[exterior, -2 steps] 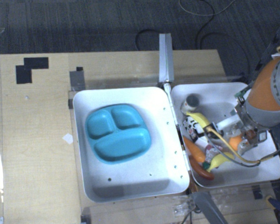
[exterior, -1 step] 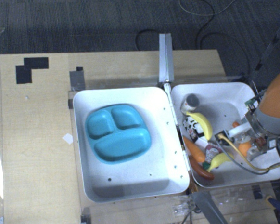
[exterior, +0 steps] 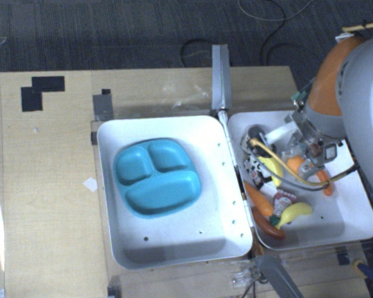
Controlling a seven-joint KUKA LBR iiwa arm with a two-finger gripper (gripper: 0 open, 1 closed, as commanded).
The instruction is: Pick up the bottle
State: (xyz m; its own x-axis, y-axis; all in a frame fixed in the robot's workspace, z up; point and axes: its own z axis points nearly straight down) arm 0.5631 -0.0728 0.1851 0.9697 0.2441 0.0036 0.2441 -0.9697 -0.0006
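Gripper (exterior: 307,158) hangs low over the messy right white bin (exterior: 359,225) of toys. I cannot tell its grip. No bottle looks lifted yet, so picking remains.

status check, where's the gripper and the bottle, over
Gripper low over right bin, fingers hidden in the clutter. Bottle can't be told apart in the pile. Banana, carrot crowd the spot. Blue tray sits in left bin.

A blue divided plate (exterior: 156,177) lies in the left bin (exterior: 117,247). The right bin (exterior: 353,225) holds clutter (a banana (exterior: 293,213) at its six o'clock), with the gripper (exterior: 309,153) above it.
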